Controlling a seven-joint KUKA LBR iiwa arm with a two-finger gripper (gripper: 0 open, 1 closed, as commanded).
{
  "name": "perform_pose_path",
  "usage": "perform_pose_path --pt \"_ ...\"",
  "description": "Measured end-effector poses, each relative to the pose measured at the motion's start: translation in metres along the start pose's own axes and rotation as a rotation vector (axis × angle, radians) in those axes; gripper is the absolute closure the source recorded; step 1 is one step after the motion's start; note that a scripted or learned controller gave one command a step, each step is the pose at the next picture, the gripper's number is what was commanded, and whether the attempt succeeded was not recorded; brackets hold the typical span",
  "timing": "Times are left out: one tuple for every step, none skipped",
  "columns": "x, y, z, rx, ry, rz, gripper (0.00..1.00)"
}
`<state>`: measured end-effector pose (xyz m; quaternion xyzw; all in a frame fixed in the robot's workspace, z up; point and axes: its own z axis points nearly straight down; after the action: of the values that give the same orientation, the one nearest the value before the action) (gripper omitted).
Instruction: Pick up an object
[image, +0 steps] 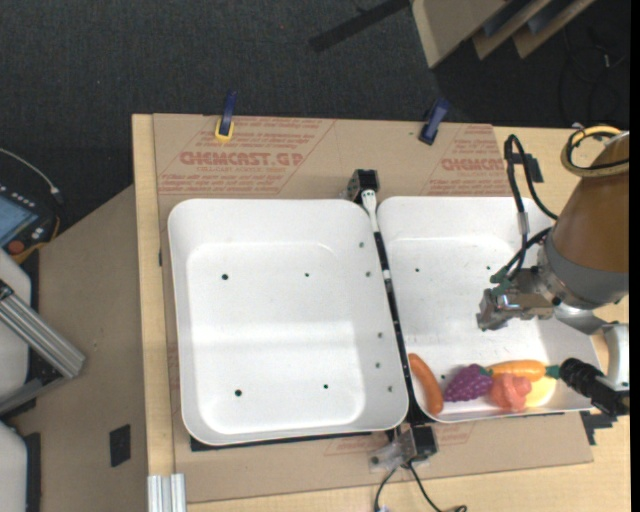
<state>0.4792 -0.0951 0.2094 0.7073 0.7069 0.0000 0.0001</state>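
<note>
Cardboard (300, 140) is being used as a cover on the desk, with two white bins lying side by side on it. Nothing is being held in the left bin (200, 330). Along the near edge of the right bin (440, 250), toy food is being kept in a row: a sausage (426, 383), grapes (468, 383), a carrot (520, 369) and a red fruit (509, 393). The jaws (497, 310) are being held above that bin's floor, apart from the food; whether they are apart or together cannot be told.

Dark grey carpet floor (150, 50) behind. Cardboard sheet (300, 150) printed with red lettering, clipped to wooden surface (90, 350). Aluminium frame rail (35, 325) at left. Even overhead light.
</note>
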Motion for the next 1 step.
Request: perform_pose_path --pt "0.0492 0.0199 -0.1266 -0.017 0.0 -0.008 0.0"
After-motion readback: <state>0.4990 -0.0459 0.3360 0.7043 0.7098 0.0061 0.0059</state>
